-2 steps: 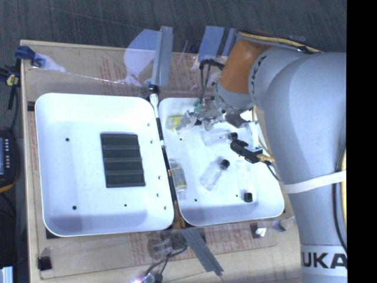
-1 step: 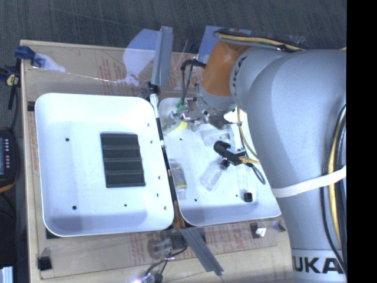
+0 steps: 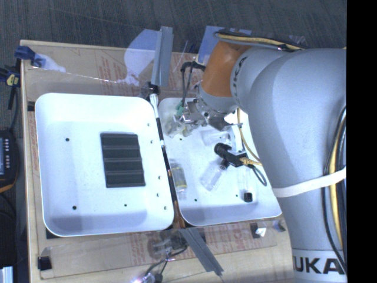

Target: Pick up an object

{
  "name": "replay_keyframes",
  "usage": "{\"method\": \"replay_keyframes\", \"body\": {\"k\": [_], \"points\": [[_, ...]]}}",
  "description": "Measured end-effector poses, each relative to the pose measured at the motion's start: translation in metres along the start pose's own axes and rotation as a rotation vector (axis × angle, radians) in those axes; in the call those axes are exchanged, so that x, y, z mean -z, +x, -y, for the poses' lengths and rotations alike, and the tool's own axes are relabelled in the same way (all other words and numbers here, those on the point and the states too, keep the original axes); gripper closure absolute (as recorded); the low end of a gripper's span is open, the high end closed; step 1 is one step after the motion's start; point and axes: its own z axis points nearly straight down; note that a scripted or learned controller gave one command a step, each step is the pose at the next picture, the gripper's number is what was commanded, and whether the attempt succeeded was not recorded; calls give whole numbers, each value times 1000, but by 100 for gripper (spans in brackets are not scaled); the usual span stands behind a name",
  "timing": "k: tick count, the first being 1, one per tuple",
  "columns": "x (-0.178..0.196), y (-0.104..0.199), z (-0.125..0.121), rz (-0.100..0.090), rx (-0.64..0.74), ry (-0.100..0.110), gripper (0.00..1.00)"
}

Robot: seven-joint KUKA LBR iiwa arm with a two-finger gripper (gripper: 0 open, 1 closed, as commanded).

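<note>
A small clear plastic item (image 3: 211, 177) is pictured lying near the middle of the right bin (image 3: 200, 214); it is judged light, thin-walled and slippery, and best taken gently across its narrower width. The end effector (image 3: 186, 118) is held low over that bin's far left corner, apart from the item, and whether it is spread or pressed together cannot be told. The grey arm (image 3: 294, 117) is bent down from the right, its orange band (image 3: 219, 69) just above the wrist.

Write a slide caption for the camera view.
The arm holds its hand over the right bin's far left corner; a dark ribbed block lies in the left bin.
</note>
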Motion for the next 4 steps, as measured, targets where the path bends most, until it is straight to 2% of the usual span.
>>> {"method": "replay_keyframes", "body": {"k": [1,2,3,4], "points": [[124,59,-10,-3,-150,-26,100],[-4,-11,-5,-3,-117,-23,100],[-4,-10,-5,-3,-116,-23,0],[54,-73,36,1,137,-27,0]]}}
